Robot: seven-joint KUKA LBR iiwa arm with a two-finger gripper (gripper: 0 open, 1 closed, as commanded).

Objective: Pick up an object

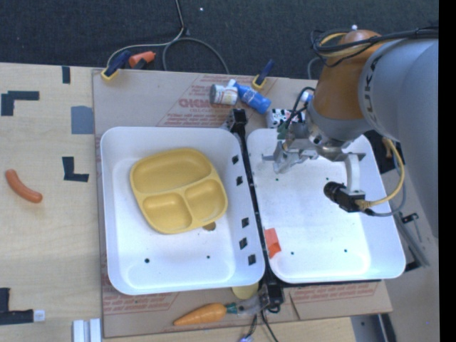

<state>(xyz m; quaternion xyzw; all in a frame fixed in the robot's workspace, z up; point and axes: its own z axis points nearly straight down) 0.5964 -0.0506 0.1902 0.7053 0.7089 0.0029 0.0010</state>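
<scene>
Yellow divided plate (pixel 179 189) in left bin (pixel 114 191), centre-left of frame, long axis running upper left to lower right. Gripper (pixel 283 159) low over upper part of right bin (pixel 320 255), right of centre; fingers too blurred against the white to tell whether apart or closed, nothing seen between them. Plate well apart from gripper, leftward and slightly lower in frame, across the divider between bins.

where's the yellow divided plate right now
The yellow divided plastic plate lies in the left white bin, toward its upper middle, near the black divider between the two bins.
</scene>
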